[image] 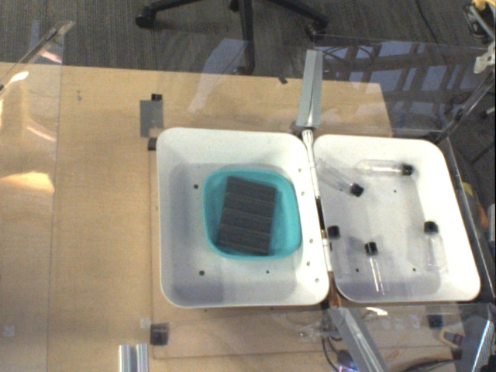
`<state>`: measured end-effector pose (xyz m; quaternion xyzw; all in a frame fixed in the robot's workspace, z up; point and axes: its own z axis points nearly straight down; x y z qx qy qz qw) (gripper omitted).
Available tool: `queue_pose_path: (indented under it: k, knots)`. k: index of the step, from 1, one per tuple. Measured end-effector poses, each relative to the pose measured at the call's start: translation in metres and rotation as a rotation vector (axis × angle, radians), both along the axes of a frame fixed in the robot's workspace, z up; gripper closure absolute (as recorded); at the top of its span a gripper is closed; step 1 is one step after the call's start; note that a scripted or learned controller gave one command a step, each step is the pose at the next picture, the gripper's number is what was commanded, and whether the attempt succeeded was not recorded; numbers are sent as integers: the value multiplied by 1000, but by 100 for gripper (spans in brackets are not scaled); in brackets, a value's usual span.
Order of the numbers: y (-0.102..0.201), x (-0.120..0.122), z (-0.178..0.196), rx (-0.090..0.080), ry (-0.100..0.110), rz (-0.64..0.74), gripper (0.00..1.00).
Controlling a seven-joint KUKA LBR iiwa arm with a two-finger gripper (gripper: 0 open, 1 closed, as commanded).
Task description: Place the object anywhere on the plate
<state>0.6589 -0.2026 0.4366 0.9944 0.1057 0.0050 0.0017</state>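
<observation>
From the fixed overhead camera, a dark grey ribbed rectangular block [248,215] lies flat on a teal square plastic plate [213,192], which sits in the middle of the left shallow white bin [178,231]. The block rests fully inside the plate's raised rim, slightly tilted, with teal showing on all sides. By the look of it, the placing called for by the task is already met.

To the right of the plate, in the right shallow white bin [457,208], several clear plastic vials with black caps are scattered: one [384,167] near the far wall, one [341,180] close to the divider between the bins, one [434,246] by the right wall, and one [373,266] toward the near side.

The state of the jaws cannot be told from this camera. If any step is left, it is likely a clean retreat that avoids nudging the block off the plate.

The vials' clear bodies nearly vanish against the white bin floor, so their exact number and lie are hard to make out. Reflections on a transparent panel beyond the right bin blur that corner.
</observation>
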Motion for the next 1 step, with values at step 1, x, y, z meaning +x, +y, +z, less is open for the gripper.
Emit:
queue_pose_path:
  k: [1]
  knots:
    - [0, 0, 0, 0, 0, 0, 0]
